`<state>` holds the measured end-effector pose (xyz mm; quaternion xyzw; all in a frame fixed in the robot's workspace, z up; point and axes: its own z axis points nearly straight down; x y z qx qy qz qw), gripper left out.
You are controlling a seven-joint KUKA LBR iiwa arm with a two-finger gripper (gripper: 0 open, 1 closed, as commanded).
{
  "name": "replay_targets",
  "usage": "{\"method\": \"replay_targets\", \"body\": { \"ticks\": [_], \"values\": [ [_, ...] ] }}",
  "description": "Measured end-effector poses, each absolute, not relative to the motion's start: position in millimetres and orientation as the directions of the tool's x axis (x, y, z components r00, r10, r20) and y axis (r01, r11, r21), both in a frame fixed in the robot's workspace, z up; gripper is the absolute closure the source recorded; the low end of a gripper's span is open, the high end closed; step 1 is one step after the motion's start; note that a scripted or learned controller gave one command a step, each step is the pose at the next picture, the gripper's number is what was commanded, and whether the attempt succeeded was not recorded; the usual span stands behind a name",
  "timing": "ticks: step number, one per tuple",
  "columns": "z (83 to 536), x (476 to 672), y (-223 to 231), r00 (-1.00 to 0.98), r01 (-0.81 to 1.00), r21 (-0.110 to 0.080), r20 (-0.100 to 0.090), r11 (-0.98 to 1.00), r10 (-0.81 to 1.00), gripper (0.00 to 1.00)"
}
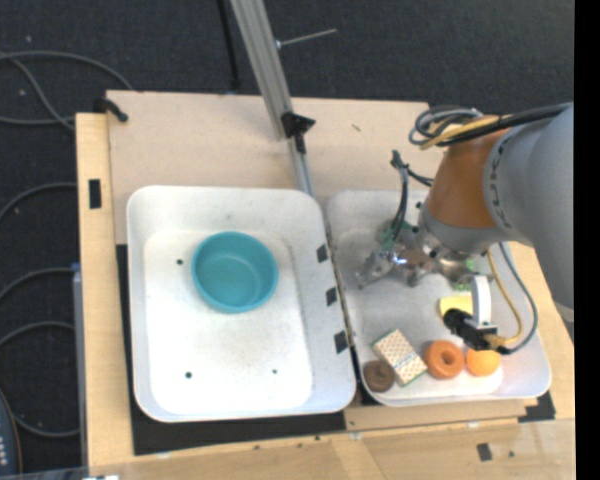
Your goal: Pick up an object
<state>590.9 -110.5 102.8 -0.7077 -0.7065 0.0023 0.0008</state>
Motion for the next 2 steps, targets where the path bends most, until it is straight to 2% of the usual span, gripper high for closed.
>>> {"method": "replay_targets", "body": {
  "ticks": [1,2],
  "values": [
    [117.1,593.1,-110.6,0.008,1.000,0.003,0.000,-0.008,1.000,1.00],
    [160.5,594.6,-110.5,0.002,1.000,0.005,0.000,-0.002,1.000,1.00]
  ]
}}
